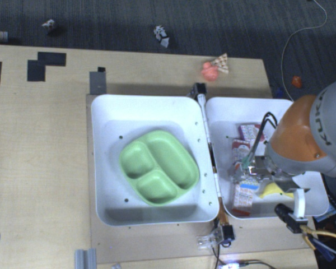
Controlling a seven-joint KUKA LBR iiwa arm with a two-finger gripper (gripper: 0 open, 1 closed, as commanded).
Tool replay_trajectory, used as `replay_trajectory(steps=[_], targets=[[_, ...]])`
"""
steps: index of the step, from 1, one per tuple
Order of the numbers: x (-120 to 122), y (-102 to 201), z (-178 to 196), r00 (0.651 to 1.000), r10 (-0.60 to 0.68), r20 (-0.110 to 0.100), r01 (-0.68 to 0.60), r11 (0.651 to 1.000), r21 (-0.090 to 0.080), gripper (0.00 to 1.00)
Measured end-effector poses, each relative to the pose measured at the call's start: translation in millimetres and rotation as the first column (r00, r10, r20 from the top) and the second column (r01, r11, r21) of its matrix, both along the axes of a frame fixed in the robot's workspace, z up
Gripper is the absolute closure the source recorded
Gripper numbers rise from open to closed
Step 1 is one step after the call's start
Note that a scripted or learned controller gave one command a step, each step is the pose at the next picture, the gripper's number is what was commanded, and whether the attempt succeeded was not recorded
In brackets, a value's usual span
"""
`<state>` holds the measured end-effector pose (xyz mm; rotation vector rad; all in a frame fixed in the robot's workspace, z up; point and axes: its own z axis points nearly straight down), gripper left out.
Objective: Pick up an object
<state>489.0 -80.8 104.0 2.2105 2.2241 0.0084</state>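
The right bin (224, 114) holds several small things: a red-and-white packet (249, 131) near its back, another packet (240, 146) just below that, a red-and-white carton (245, 195) at the front, and a yellow item (273, 189) partly under the arm. My gripper (251, 168) hangs low over the middle of this bin, directly above the carton and beside the packets. The grey wrist and orange band (294, 136) hide the bin's right half. The gripper's tip is lost against the clutter.
In the left bin (106, 122) lies a green divided plate (158, 166). A pink ball (210, 71) with a small striped piece rests on the bench behind the bins. Cables and a clamp (224, 235) sit at the bench's front edge.
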Motion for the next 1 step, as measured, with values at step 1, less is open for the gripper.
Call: replay_trajectory(steps=[1], targets=[[72.0,56.0,81.2,1.000,0.000,-0.003,0.000,1.000,0.002,1.00]])
